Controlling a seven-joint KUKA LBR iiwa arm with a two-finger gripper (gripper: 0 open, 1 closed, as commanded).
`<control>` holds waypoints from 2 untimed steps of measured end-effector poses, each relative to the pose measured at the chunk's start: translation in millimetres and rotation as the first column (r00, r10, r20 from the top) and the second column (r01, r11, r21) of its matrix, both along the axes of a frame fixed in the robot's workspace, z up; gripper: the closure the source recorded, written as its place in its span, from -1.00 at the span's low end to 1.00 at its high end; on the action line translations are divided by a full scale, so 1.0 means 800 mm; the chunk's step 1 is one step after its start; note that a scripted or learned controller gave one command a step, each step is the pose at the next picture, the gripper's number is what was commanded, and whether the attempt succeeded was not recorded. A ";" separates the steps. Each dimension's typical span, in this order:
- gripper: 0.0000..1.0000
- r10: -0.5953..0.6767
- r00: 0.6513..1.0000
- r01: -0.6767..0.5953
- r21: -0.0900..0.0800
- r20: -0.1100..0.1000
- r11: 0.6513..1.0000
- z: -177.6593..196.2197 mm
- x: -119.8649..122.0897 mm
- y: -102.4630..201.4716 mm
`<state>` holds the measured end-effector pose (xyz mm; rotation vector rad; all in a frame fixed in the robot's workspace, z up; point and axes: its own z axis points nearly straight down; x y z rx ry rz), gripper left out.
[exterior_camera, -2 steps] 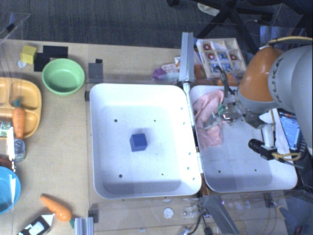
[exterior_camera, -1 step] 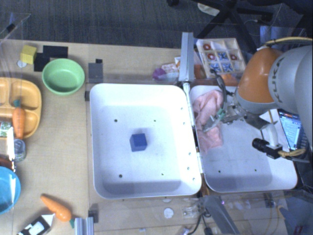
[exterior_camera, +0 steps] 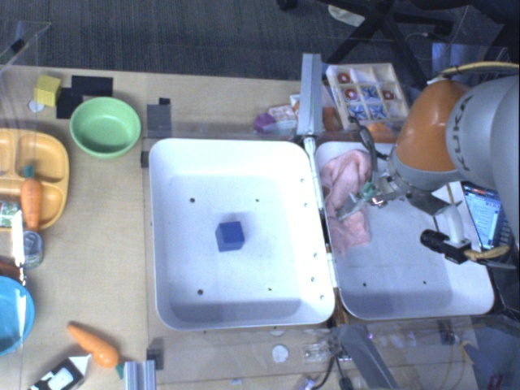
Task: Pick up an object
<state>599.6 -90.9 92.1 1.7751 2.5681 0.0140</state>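
While the grey arm (exterior_camera: 479, 136) with its orange band reaches in from the right, its jaws hang low over the right bin (exterior_camera: 422, 291), at the right edge of a pink cloth (exterior_camera: 345, 197). Whether the jaws stand apart or together cannot be told, since the metal parts there blur against the fabric, and nothing shows clearly between them.

That cloth is soft and crumpled, pale pink with folds and a slightly darker crease through its middle. It lies along the left wall of the right bin, running from the upper corner to about the bin's middle, and touches or nearly touches the divider between the bins.

A small blue cube (exterior_camera: 231, 235) sits alone near the middle of the left bin (exterior_camera: 236, 307), well apart from the cloth. It is solid dark blue with crisp edges, resting flat.

On the table (exterior_camera: 97, 299) to the left stand a green bowl (exterior_camera: 105, 126), a yellow tray (exterior_camera: 36, 177) bearing a toy carrot (exterior_camera: 30, 204), and a second carrot (exterior_camera: 94, 344) near the front edge.
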 end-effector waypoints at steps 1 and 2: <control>1.00 0.002 1.000 -0.002 0.005 -0.001 1.000 0.012 0.001 0.003; 1.00 0.219 0.976 -0.219 0.002 -0.015 0.976 0.127 0.047 0.045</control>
